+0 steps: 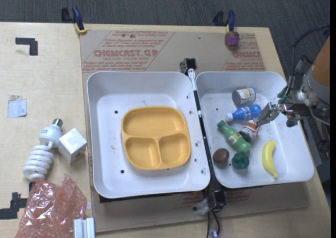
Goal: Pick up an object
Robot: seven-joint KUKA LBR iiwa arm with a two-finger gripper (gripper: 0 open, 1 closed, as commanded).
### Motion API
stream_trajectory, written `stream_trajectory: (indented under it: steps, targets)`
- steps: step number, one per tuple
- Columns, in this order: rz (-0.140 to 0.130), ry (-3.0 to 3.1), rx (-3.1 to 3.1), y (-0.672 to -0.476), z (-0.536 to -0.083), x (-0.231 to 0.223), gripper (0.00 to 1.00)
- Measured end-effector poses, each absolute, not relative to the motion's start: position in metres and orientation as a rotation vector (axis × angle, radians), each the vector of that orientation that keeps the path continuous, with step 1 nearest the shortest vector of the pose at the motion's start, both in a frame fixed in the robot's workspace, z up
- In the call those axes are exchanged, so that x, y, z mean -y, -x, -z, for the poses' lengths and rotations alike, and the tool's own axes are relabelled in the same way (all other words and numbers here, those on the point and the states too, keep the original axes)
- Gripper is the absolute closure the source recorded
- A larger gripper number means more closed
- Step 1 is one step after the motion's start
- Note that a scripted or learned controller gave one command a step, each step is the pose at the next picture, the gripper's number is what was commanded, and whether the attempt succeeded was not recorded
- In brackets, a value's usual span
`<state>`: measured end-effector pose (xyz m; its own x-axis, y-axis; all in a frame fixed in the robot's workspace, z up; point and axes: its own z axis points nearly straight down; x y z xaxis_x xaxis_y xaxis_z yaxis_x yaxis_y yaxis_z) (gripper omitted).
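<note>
Gripper (274,112) released, fingers spread, nothing between them, over right bin (294,166) near its right edge. Just beside it: blue bottle (244,113), green bottle (233,136), can (244,95). Banana (269,158) near front-right corner.

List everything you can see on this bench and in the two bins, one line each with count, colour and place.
bins: 2, white, side by side mid-bench
divided tray: 1, yellow, in the left bin
can: 1, silver, right bin, top
blue bottle: 1, blue with white cap, right bin, below the can
green bottle: 1, green, right bin, centre
banana: 1, yellow, right bin, lower right
round brown object: 1, brown, right bin, lower left
round green object: 1, dark green, beside the brown one
light bulb: 1, white spiral, bench left
small box: 1, white, beside the bulb
plastic wrap: 1, reddish, bottom left
clamps: 2, blue, board's top edge
hand: 1, grey, over the right bin's right side
</note>
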<state>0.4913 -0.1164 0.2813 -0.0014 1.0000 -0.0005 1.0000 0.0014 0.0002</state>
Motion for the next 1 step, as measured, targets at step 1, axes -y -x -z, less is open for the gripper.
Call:
stream_trajectory:
  steps: [1]
  targets:
    - [0.0, -2.224, -2.22, -0.4775, -0.1353, 0.0945, 0.0]
